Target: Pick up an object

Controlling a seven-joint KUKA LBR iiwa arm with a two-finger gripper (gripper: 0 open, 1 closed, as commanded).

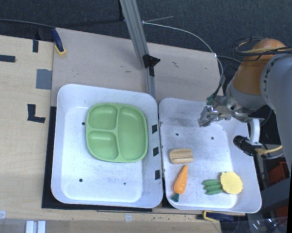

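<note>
The right white bin (pixel 240 200) holds a tan bread roll (pixel 180 155), an orange carrot (pixel 181 179), a green pea pod (pixel 212 186) and a yellow round piece (pixel 231 183). My gripper (pixel 207 117) hangs over the bin's far part, above and to the right of the roll. It looks small and dark from here, with nothing visible between its tips. The roll lies about a hand's width nearer the front than the gripper.
A green divided plate (pixel 117 132) lies in the left white bin (pixel 64 182). A grey metal pole (pixel 136 29) slants down to the bins' far edge. Cables loop by the arm at the right.
</note>
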